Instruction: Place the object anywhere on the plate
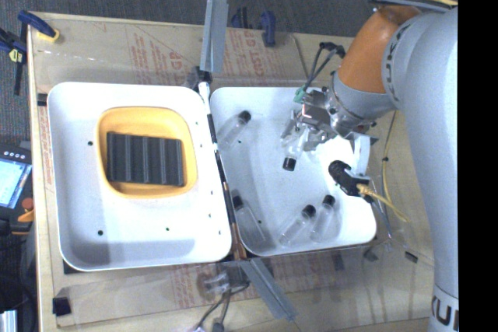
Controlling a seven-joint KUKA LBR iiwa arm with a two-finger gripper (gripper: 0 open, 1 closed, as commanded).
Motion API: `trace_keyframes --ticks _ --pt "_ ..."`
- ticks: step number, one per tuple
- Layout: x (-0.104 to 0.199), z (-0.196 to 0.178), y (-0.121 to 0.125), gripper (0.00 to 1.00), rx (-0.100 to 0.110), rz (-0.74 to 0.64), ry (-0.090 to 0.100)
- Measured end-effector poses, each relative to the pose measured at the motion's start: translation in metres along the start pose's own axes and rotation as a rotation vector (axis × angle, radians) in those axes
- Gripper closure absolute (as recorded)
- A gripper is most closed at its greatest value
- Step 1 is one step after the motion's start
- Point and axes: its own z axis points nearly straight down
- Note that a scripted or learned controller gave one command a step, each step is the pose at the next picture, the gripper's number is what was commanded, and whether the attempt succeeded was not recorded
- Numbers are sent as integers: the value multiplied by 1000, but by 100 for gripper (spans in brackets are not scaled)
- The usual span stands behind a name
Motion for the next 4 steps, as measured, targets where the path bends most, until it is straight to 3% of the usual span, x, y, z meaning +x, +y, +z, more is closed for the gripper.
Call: trace_keyframes --ticks 2,3,4 --pt "131 3 33 100 -4 -464 -3" --pt "161 -1 8 100 0 -517 -3" --pt "175 4 -20 100 2 -766 -4"
